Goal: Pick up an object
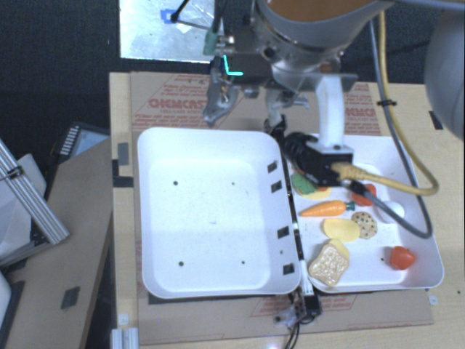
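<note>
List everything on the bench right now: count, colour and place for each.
left bin: one, white, view's left
right bin: one, white, beside it
cardboard: one sheet, brown with red print, under both bins
carrot: one, orange, right bin, near the shared wall
green piece: one, green, just beyond the carrot, partly hidden
red piece: one, red, right bin under the cables, kind unclear
cookie: one, tan with dark spots, right bin, middle
yellow slice: one, pale yellow, beside the cookie
bread slice: one, beige, right bin, near corner
tomato: one, red, right bin, near edge
arm: one, grey and orange, above the far side
gripper: one, metallic, over the left bin's far rim
</note>
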`<state>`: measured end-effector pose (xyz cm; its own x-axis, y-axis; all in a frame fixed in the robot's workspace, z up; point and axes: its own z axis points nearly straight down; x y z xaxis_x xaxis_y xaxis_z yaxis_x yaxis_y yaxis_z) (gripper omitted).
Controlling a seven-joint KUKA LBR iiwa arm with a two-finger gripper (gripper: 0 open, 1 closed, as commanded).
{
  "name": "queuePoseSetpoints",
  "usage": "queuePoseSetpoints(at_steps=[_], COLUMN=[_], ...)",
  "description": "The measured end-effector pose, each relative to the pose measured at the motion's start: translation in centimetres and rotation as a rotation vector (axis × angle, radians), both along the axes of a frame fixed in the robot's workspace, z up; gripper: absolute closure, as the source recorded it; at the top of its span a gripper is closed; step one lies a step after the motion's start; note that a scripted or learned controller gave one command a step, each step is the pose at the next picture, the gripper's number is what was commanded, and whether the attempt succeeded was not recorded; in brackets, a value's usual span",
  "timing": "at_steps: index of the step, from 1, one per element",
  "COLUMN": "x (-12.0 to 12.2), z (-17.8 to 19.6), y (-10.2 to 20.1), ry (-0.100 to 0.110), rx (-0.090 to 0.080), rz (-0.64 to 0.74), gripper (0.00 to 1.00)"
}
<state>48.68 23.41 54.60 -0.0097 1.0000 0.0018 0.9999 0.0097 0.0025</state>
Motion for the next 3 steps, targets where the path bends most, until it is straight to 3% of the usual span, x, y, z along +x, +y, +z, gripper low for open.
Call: queuePoseSetpoints(at_steps=[1, 2, 3], x=[0.0, 0.0, 0.1], z=[1.1, 1.1, 2.3], y=[0.0, 0.0, 0.0], ry=[-0.002, -0.002, -0.004], rx=[0.001, 0.001, 0.002], rz=[0.003, 0.005, 0.007], gripper=[1.00, 0.00, 1.00])
